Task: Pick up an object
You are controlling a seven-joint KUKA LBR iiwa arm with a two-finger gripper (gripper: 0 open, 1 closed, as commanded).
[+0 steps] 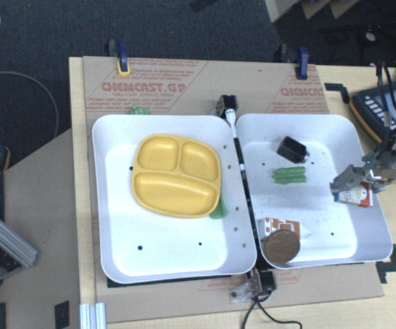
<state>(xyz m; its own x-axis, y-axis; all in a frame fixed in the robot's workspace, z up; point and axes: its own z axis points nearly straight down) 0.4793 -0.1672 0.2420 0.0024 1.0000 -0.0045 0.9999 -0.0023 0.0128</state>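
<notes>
The gripper (pixel 342 181) is at the right side of the right bin (pixel 335 242), just beside a small red and white carton (pixel 360 196); whether its jaws are apart, I cannot tell. A yellow divided plate (pixel 177 175) lies in the left bin (pixel 116 211).

Brown protective sheet (pixel 184 88) on the counter: red print "CHEMCAST G P", readable behind the left bin. The same red print repeats behind the right bin, partly cut off.

Robotics laboratory: clamps (pixel 122 59) fix a board (pixel 184 81) bearing two white bins (pixel 109 184), with cables (pixel 20 81) on dark carpet (pixel 47 19).
</notes>
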